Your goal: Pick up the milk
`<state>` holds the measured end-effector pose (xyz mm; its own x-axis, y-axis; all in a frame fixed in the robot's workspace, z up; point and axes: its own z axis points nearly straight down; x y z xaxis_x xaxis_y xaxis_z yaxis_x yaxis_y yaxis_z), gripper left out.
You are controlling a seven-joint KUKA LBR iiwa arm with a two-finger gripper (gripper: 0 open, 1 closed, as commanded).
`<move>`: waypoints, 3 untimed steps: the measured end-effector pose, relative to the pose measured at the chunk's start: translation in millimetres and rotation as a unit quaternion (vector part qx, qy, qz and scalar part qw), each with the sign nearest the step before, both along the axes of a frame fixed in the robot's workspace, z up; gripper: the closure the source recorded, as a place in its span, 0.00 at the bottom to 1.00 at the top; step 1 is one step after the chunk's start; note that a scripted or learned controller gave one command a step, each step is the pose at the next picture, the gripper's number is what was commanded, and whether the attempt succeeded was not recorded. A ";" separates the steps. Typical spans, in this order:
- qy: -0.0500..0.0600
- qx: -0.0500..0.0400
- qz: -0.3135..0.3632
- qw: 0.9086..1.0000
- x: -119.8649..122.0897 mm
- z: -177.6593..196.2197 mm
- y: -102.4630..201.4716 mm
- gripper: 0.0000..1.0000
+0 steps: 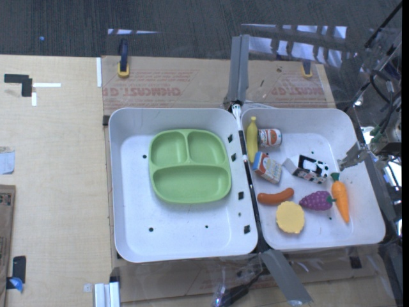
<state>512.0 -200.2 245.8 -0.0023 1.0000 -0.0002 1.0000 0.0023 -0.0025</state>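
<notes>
I judged the task not yet started: the milk [311, 168], the black-and-white carton, lay on its side in the right bin [345, 236], ungrasped. The gripper [355, 155] sat at that bin's right wall, tilted, with the arm entering from the right. I could not tell the jaw state. The milk lay just left of and slightly below the gripper, apart from it; the carrot [340, 200] lay below. Approach, closure and lift remained
</notes>
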 end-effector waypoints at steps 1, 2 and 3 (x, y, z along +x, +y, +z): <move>-0.013 -0.002 -0.054 0.998 62.5 -132.7 26.3 0.00; -0.017 -0.003 -0.070 0.997 48.3 -139.5 59.6 0.00; -0.016 -0.004 -0.072 0.997 48.1 -129.6 58.0 1.00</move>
<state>560.0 -142.2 116.2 0.1410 0.9900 -0.0051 0.9896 -0.1408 0.0302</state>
